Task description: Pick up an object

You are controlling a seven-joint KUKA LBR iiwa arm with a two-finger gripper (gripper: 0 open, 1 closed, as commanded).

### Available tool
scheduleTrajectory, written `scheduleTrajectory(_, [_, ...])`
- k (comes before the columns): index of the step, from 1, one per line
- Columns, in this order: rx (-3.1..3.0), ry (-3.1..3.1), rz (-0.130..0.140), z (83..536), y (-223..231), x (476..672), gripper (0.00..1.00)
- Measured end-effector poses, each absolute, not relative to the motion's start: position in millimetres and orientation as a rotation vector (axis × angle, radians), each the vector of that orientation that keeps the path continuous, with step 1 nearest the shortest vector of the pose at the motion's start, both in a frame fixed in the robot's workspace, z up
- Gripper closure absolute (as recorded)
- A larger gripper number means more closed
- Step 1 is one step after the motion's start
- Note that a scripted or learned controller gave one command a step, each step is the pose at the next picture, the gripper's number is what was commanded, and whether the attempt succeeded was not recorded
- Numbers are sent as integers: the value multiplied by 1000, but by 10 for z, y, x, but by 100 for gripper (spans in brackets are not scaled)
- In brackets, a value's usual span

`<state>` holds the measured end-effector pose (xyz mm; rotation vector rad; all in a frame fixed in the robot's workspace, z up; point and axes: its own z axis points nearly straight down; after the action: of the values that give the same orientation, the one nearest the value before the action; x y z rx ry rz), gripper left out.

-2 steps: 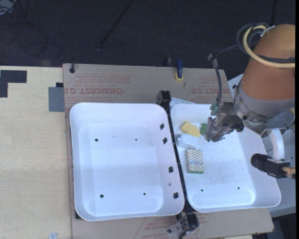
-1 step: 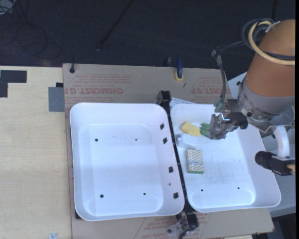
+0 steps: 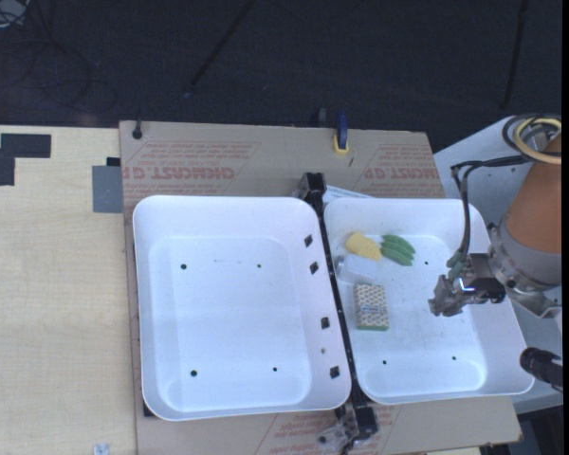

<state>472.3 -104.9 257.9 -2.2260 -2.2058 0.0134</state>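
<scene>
Gripper (image 3: 448,299) hung low over right bin (image 3: 427,379) near its right edge, finger state impossible to tell. Lay toward that bin's left edge: patterned sponge block (image 3: 371,306), with yellow piece (image 3: 363,245) and green piece (image 3: 397,248) side by side nearer its far edge.

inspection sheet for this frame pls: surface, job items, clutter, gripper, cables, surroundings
Surface: left bin and right bin side by side on a cardboard sheet.
Job's things: yellow object, green object, speckled block, all in the right bin's left half.
Clutter: nothing seen.
Gripper: gripper over the right bin, apart from all three objects.
Cables: black cable looping along the arm.
Surroundings: wooden bench, dark floor behind.
</scene>
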Motion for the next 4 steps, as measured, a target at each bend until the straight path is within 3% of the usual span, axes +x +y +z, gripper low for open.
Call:
scheduleTrajectory(1, [-2235, -2218, 2, 3259, -1949, 4755, 100])
scheduleTrajectory(2, [-2207, -2210, 11, 1626, -1465, 4727, 100])
scheduleTrajectory(3, [-2221, -2213, 4, 1806, -1510, 4748, 100])
scheduleTrajectory(4, [-2235, -2233, -9, 3886, -2070, 4769, 100])
